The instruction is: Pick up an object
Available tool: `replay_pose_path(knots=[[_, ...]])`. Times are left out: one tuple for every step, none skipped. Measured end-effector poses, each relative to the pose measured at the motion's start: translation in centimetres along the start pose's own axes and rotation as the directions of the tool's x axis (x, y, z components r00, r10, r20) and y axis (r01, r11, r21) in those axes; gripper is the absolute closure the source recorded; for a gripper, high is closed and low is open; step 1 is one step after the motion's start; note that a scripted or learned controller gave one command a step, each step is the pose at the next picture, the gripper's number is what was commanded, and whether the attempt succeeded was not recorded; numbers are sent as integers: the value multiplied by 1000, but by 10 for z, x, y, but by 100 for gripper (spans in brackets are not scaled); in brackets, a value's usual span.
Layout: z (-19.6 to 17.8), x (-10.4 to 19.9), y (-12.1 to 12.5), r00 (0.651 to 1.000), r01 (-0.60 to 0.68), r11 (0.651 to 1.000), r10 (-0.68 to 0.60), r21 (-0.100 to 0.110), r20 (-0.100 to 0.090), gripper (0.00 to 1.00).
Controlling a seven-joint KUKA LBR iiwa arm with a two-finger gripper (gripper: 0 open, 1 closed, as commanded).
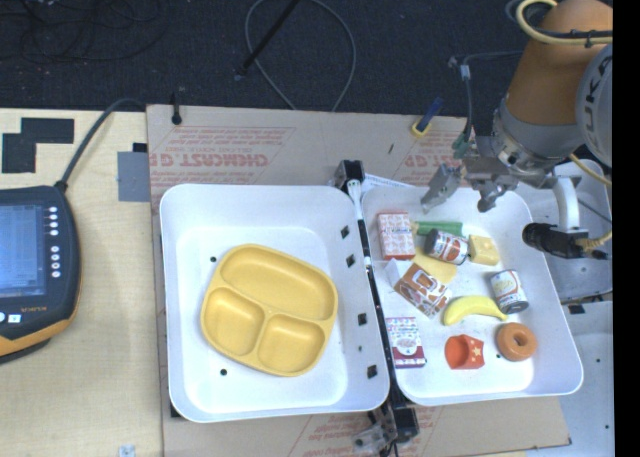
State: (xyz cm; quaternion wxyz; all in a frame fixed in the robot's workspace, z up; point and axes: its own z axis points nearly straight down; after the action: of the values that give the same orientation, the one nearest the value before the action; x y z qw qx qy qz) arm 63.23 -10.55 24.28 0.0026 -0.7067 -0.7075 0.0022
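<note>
My gripper (461, 197) hangs open over the back edge of the right bin (560, 365), with nothing between its fingers. Just below it in the bin lie a green item (441, 229), a dark can (446, 246) on its side and a pale yellow block (484, 250). Left of these a pink box (395, 235) rests near the bin's left wall. Further forward sit an orange-and-white snack pack (424, 286), a banana (472, 309), a small tin (509, 291), a brown donut (516, 342), a red piece (464, 352) and a red-and-white packet (405, 339).
The left bin (190, 245) holds a yellow divided plate (268, 309). A black divider strip (366, 285) runs between the two bins. A teach pendant (30, 265) lies on the bench at far left.
</note>
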Motion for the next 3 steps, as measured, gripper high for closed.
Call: replay_pose_path(knots=[[70,-28,8,1000,-1,1000,1,6,0,0],[145,-50,-2,1000,1,1000,-1,-6,0,0],[156,-40,13,1000,1,1000,-1,-4,2,0]])
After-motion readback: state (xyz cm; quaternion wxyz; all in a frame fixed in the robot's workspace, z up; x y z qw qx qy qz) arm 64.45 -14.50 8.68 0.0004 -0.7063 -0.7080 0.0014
